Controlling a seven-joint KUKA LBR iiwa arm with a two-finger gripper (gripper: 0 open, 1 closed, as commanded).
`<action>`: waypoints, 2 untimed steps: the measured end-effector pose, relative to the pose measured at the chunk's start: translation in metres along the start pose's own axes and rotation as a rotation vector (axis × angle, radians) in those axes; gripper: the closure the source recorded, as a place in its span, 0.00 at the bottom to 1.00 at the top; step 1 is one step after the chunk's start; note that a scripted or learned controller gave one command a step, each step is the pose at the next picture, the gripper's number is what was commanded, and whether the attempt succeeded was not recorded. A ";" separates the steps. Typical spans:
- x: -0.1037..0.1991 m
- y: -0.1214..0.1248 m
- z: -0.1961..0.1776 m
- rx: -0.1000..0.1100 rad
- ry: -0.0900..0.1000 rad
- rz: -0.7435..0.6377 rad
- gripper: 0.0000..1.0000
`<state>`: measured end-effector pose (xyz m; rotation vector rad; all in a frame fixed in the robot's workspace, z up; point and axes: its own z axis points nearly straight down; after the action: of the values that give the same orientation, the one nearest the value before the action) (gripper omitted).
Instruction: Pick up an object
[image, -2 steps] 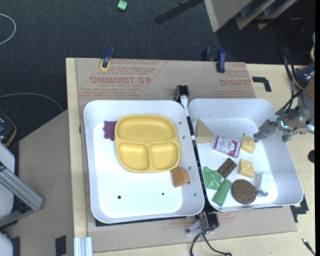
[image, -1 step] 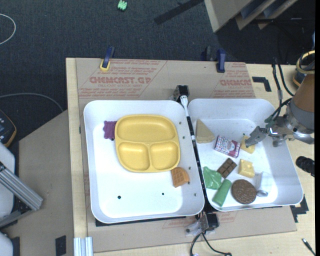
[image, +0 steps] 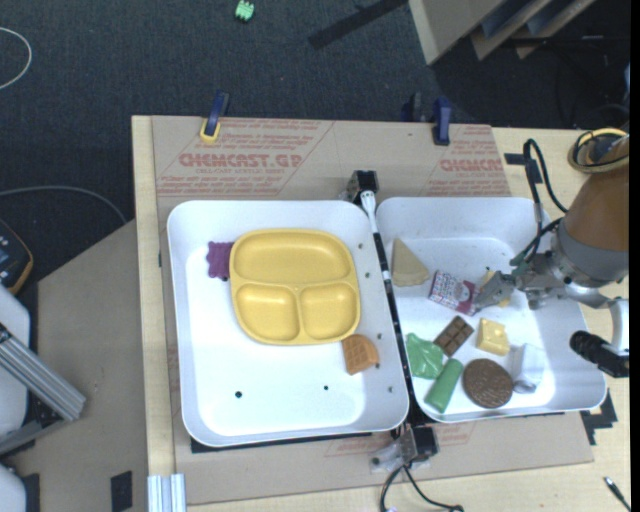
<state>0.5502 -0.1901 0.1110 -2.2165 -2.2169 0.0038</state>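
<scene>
Camera view: the gripper hangs low in the right bin, near the patterned packet — nothing lifted yet, finger state I cannot tell.

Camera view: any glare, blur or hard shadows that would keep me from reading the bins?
Camera view: even, soft light; the white bins are bright but hold their edges. The yellow tray shows faint sheen, no blown glare. The gripper is slightly soft against small items, so its fingers are hard to read. Small items cast short, weak shadows.
</scene>
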 end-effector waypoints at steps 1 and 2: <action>0.000 0.002 0.023 -0.006 0.000 0.000 0.00; 0.001 0.004 0.010 -0.015 -0.001 -0.001 1.00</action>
<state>0.5544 -0.1894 0.1007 -2.2234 -2.2253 -0.0119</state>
